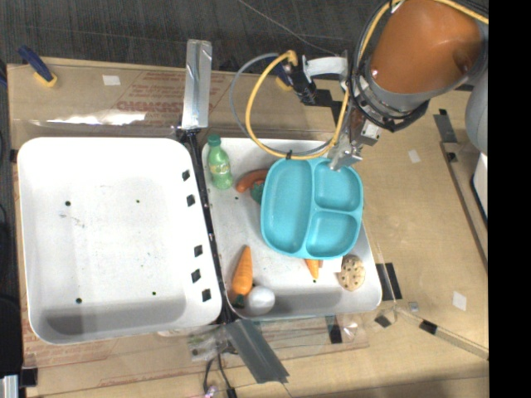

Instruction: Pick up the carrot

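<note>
Gripper (pixel 344 157) hangs at the right bin's (pixel 369 293) back edge, its opening impossible to tell; the carrot (pixel 241 271) lies diagonally away near the front-left corner, long axis running front-to-back.

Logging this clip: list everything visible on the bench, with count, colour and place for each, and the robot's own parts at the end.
carrot: 1, orange, right bin, near its left wall toward the front.
divided plate: 1, turquoise, three compartments, middle of the right bin.
small bottle: 1, green, right bin's back left corner.
sausage-like item: 1, reddish brown, between bottle and plate.
orange piece: 1, poking out under the plate's front edge; cannot tell what it is.
cookie: 1, tan and speckled, right bin's front right corner.
round item: 1, silvery white, front of the carrot.
bins: 2, white, left bin and right bin side by side.
gripper: 1, grey, over the plate's back rim.
arm: 1, grey with orange band, upper right.
</note>
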Available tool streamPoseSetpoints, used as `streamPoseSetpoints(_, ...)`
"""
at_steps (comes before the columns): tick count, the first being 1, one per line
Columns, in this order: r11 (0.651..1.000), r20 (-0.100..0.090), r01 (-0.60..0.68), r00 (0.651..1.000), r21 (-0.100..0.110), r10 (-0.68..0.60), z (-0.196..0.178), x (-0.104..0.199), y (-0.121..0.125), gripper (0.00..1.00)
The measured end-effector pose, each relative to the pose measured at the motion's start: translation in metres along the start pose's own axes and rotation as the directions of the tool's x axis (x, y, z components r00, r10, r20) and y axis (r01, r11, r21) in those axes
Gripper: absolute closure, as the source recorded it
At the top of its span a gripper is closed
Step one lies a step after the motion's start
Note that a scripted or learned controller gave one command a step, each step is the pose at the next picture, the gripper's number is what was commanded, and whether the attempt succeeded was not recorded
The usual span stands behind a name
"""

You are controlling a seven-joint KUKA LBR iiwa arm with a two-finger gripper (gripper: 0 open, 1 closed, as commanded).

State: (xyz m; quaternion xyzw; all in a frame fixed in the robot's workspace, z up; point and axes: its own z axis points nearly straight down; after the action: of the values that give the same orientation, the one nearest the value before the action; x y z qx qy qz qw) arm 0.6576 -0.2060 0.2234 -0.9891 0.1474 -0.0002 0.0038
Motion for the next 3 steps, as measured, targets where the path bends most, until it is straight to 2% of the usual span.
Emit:
streamPoseSetpoints(1,0.995,-0.004,0.103,0.995,-0.002,-0.103,-0.085,0.001,0.0,1.0)
streamPoseSetpoints(2,0.995,0.006,0.103,0.995,0.0,-0.103,-0.047,-0.001,0.0,1.0)
streamPoseSetpoints(3,0.995,-0.001,0.103,0.995,-0.001,-0.103,-0.051,0.0,0.0,0.0)
